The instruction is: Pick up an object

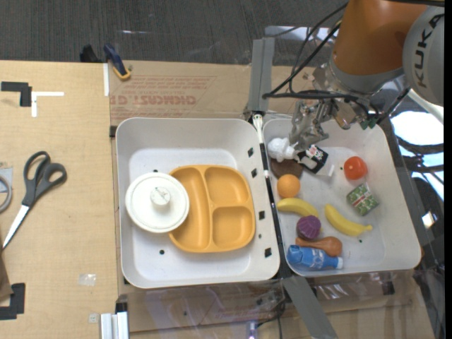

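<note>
My gripper (306, 134) hangs over the far left part of the right bin (395, 210), under the orange wrist band. Just below it lie a small white toy (280, 148) and a black-and-white item (315, 159). Further forward in the same bin are an orange ball (287, 186), two bananas (296, 206) (346, 221), a purple fruit (308, 226), a red tomato (355, 167), a green-and-red box (362, 199), a brown drumstick (323, 244) and a blue bottle (314, 260). I see nothing held in the gripper.
The left bin (134, 260) holds a yellow divided plate (215, 210) and a round white lid (157, 201). Scissors (35, 179) lie on the wooden bench at the left. Cables hang around the wrist above the right bin's far wall.
</note>
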You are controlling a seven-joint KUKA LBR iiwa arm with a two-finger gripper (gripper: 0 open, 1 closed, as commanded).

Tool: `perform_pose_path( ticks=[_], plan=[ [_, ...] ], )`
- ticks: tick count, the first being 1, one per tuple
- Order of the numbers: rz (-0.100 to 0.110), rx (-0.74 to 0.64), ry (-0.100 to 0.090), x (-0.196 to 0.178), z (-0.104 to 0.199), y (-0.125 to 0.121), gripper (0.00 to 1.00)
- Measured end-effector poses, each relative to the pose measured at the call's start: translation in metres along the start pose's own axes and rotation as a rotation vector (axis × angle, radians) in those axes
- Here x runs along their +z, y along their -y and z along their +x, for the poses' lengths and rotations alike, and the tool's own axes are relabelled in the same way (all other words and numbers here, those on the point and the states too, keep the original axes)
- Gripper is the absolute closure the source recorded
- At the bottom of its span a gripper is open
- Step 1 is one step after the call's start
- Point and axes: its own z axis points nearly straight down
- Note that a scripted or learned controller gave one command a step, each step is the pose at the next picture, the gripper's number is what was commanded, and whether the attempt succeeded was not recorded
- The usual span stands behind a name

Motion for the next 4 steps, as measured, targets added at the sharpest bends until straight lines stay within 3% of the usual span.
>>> perform_pose_path(
  ticks=[1,2,3,4],
  plan=[
    [0.002,-0.126,-0.001,-0.108,0.05,0.103,1.0],
    [0.0,-0.006,-0.003,0.128,0.097,0.093,1.0],
    [0.0,0.072,-0.001,0.025,0.007,0.042,1.0],
    [0.002,0.054,-0.001,-0.069,0.036,0.118,1.0]
  ],
)
